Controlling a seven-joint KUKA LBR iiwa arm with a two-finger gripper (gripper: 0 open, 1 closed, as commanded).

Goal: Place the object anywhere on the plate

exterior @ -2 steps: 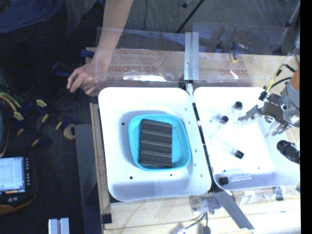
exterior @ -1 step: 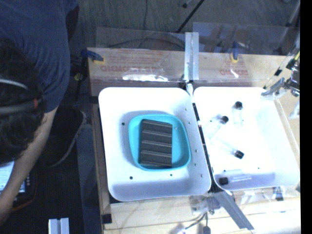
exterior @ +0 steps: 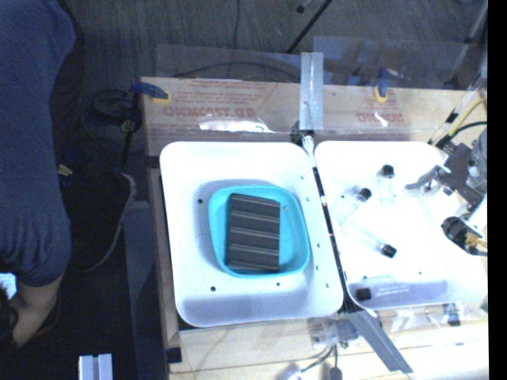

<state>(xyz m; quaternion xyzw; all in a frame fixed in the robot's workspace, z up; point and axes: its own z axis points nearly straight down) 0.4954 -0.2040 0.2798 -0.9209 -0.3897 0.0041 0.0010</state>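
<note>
The dark ribbed block (exterior: 253, 232) already lies flat on the blue plate (exterior: 299, 236), well inside its rim, and that plate sits in the middle of the left bin (exterior: 178, 212), so by my reckoning the placing is done. My claw (exterior: 432, 179) hangs over the far right corner of the right bin (exterior: 412, 153), well apart from the plate, with nothing in it; how it is set I cannot tell from here. Small clear vials with dark caps (exterior: 386, 171) lie scattered across the right bin's floor, and I judge that all that's left is to pull clear.
</note>
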